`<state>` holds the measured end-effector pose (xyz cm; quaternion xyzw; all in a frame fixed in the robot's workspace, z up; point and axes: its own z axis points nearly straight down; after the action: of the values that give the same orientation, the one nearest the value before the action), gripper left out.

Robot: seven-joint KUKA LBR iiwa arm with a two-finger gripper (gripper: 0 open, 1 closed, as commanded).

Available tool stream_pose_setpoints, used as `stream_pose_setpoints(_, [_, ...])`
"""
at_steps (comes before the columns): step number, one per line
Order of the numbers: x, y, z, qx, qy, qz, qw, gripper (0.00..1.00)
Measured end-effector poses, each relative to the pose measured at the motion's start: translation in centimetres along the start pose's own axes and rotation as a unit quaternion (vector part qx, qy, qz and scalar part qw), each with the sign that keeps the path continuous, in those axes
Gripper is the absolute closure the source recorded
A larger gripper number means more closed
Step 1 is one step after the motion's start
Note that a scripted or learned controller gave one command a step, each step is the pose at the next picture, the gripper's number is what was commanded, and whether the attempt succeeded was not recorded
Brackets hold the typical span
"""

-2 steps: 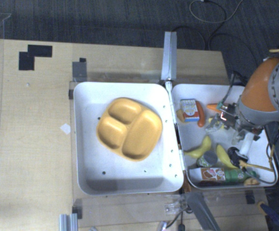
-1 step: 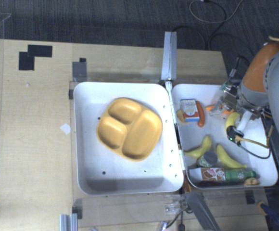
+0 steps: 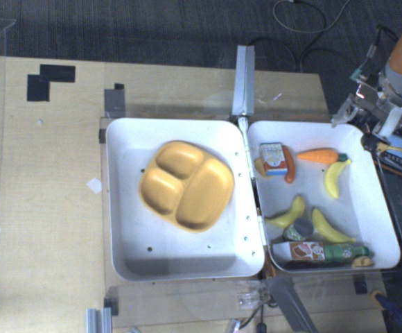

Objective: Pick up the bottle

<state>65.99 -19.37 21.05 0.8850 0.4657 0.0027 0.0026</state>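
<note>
The bottle (image 3: 324,253) is green with a red and white label. It lies on its side along the front wall of the right bin (image 3: 381,186), with its cap pointing right. My gripper (image 3: 373,118) hangs over the far right corner of that bin, well behind the bottle and apart from it. The grey wrist with its orange band rises above the gripper at the view's right edge. I see nothing in the gripper.
In the right bin lie a small carton (image 3: 273,157), a sausage (image 3: 289,165), a carrot (image 3: 319,156), three bananas (image 3: 334,177) and a grey can (image 3: 302,226) close behind the bottle. A yellow bread-shaped lump (image 3: 187,184) sits in the left bin (image 3: 128,207).
</note>
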Motion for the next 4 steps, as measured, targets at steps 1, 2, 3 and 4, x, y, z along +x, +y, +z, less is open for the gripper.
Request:
stream_pose_setpoints(1, [0.8,0.4,10.6,0.006,-0.003,0.115,0.9934,0.0])
stream_pose_setpoints(2, [-0.8,0.1,-2.9,0.0,0.0,0.126,0.9921,0.0])
stream_pose_setpoints(3, [-0.4,-3.1,8.6,0.003,-0.001,0.287,0.958,0.0])
stream_pose_setpoints(4, [-0.1,-3.0,7.4,0.001,0.0,0.283,0.9592,1.0])
